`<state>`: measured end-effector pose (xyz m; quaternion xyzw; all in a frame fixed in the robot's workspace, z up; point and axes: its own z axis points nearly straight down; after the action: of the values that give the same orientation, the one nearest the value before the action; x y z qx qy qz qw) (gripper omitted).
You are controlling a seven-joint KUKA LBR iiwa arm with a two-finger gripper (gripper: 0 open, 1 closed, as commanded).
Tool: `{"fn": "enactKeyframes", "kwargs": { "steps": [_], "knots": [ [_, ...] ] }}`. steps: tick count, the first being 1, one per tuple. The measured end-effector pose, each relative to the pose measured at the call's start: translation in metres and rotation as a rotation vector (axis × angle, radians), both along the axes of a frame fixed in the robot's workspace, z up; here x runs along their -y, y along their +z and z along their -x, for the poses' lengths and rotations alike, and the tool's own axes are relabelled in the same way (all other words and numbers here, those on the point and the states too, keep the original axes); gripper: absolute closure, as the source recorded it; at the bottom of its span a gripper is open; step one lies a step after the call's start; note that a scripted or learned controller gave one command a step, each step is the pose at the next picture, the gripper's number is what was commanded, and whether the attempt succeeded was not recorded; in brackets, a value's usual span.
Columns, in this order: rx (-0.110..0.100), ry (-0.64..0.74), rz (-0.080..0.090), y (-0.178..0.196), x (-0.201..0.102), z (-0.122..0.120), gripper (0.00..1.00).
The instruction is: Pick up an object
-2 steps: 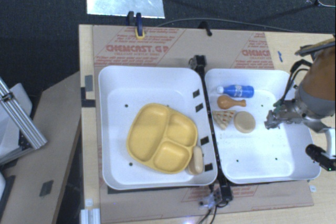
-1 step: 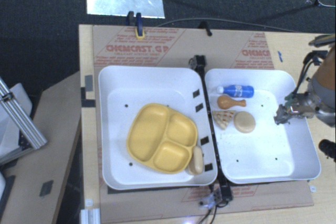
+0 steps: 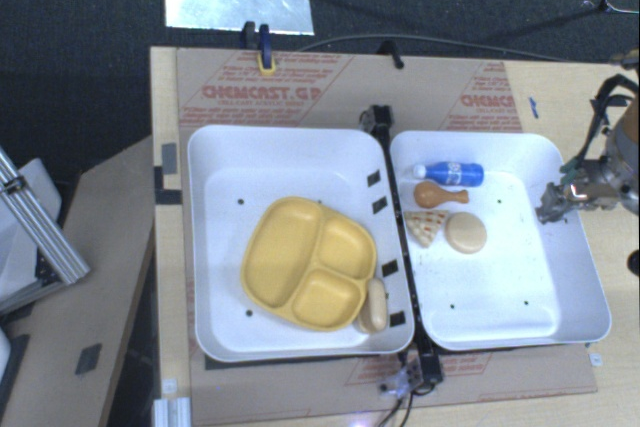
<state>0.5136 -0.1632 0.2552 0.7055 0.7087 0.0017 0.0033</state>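
The landmark here is the black divider (image 3: 398,235) where the two white bins meet on the bench (image 3: 330,80).

Left of the divider, the left bin (image 3: 215,215) holds a yellow compartment tray (image 3: 305,263), turned at an angle, with three sections. A pale, bread-roll-like piece (image 3: 375,305) lies against the tray's lower right corner, just beside the divider.

Right of the divider, the right bin (image 3: 520,305) holds four small things grouped in its upper left part, close to the divider. A blue and white bottle (image 3: 450,174) lies on its side farthest up. Just below it lies a tan drumstick-shaped toy (image 3: 440,196), its thin end pointing away from the divider. Below that, a wedge-shaped, patterned piece (image 3: 422,229) sits nearest the divider, and a round beige bun-like piece (image 3: 465,233) touches or nearly touches it on the far side.

The pincer (image 3: 553,206) is at the right bin's far wall, well apart from the divider and from all four things, with the arm (image 3: 610,180) reaching in behind it. Nothing shows between its fingers; whether they are apart or together cannot be told, as it is too small and dark.
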Motion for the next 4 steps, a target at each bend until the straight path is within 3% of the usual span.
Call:
{"fn": "enactKeyframes", "kwargs": {
  "steps": [2,4],
  "knots": [
    [-0.004,0.005,-0.003,-0.009,-0.098,-0.035,1.0],
    [-0.006,0.006,-0.005,-0.031,-0.211,-0.05,1.0]
  ]
}}
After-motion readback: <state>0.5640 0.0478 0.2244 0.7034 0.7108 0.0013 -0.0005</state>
